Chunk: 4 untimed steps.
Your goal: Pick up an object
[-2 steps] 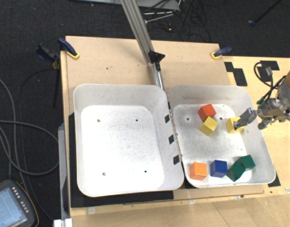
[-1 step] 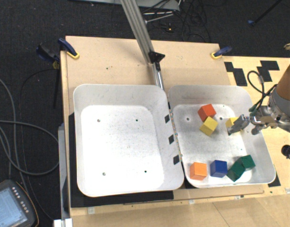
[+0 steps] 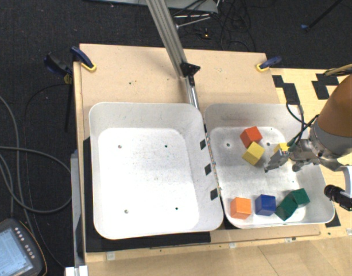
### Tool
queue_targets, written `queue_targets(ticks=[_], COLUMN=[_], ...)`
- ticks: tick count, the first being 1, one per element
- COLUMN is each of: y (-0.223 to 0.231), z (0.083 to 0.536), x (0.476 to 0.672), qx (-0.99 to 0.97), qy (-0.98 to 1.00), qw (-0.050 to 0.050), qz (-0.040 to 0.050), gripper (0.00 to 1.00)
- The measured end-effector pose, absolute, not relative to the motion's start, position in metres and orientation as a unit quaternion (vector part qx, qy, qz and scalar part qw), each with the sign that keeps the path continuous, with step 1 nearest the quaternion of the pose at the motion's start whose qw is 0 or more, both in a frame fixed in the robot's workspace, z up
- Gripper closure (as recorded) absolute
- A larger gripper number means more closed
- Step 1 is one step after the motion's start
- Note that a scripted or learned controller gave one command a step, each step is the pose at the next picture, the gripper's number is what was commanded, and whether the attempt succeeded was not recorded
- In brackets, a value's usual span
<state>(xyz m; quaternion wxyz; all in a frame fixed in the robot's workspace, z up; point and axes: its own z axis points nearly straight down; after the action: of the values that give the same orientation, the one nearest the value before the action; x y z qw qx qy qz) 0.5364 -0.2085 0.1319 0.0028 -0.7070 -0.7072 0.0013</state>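
The tool (image 3: 277, 158) hangs low over the right bin (image 3: 313, 214), in its upper middle area, on the arm (image 3: 336, 125) that enters from the right edge of the view. Its dark fingers point toward the left; whether they are open or closed cannot be told at this angle, and nothing can be confirmed between them. A small yellow piece (image 3: 283, 147) shows just above the fingers, but its identity is unclear. The yellow block (image 3: 253, 153) lies just to the left of the tool, close to it; contact cannot be confirmed. The red-orange block (image 3: 251, 135) sits directly above the yellow block, touching or nearly touching it. Along the near wall of the same bin stand, from left to right, an orange block (image 3: 240, 207), a blue block (image 3: 266, 204) and two green blocks (image 3: 292, 203) that are pressed together. These are well apart from the tool. The left bin (image 3: 101, 171) lies beside the right bin on the surface (image 3: 135, 68). A metal pole (image 3: 167, 30) slants in from the top toward the seam between the bins.
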Motion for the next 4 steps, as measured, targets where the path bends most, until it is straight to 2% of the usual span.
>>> queue_targets(ticks=[1, 2, 3, 4], y=[-0.210, -0.207, -0.207, -0.162], z=[0.146, 0.208, 0.229, 0.235], x=[0.538, 0.545, 0.546, 0.544], qx=[-0.707, -0.706, -0.706, -0.705], qy=[-0.707, -0.708, -0.708, -0.710], qw=[-0.001, -0.004, -0.002, 0.000], qz=[-0.0003, -0.0016, -0.0008, -0.0009], gripper=[1.00, 1.00, 1.00, 1.00])
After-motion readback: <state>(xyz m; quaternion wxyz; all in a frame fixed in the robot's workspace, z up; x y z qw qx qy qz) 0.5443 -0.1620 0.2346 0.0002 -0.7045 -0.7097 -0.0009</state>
